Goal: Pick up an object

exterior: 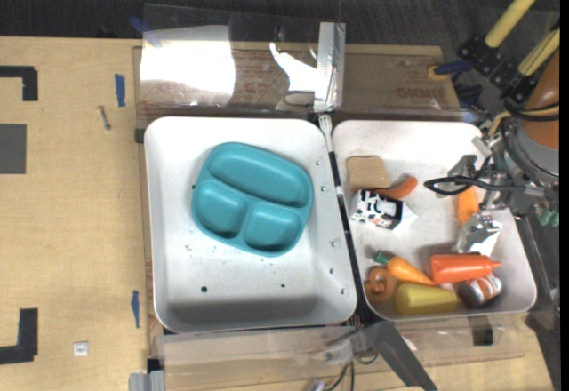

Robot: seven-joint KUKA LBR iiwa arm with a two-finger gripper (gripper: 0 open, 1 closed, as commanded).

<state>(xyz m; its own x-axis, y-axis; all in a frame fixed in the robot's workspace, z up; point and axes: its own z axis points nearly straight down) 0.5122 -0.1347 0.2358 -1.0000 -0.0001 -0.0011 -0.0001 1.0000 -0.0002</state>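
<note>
Yellow bottle (425, 298) and orange carrot (463, 267) crowd the right bin (427, 136)'s near edge; gripper (480, 234) hangs above them, finger state I cannot tell. I'd descend straight on the carrot, avoiding the bin wall.

Two bins sit side by side on the worktop (62, 203). The left bin (169, 229) holds a divided tray (252, 197) near its centre. The right bin (427, 136) holds several items: a flat block (368, 172) at its rear left, a patterned toy (377, 210) just in front of that block, and a carrot (407, 270), a bottle-shaped item (425, 299) and a long tube (464, 267) clustered along the front edge. The tool (478, 234) hangs over the right side of this bin, just behind the tube.
</note>
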